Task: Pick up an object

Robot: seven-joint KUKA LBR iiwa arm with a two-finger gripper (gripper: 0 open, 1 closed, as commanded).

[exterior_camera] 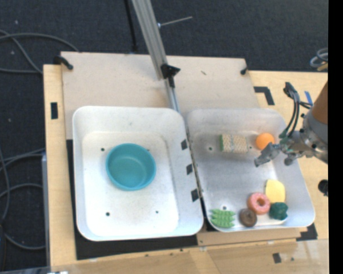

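Gripper [276, 153] spread open, holding nothing, over right bin [217, 178] just beside orange ball [265, 140]; sponge block [234, 143] left of ball, yellow piece [275, 189], pink donut [258, 202] near front corner; teal bowl [131, 166] in left bin [91, 153].

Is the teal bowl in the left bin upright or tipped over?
Upright. The teal bowl sits with its round opening facing up, showing its inside, in the left bin.

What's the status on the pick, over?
Gripper open over right bin, holding nothing. Orange ball just beside it, not gripped. Other toys clustered at near corner, clear of it.
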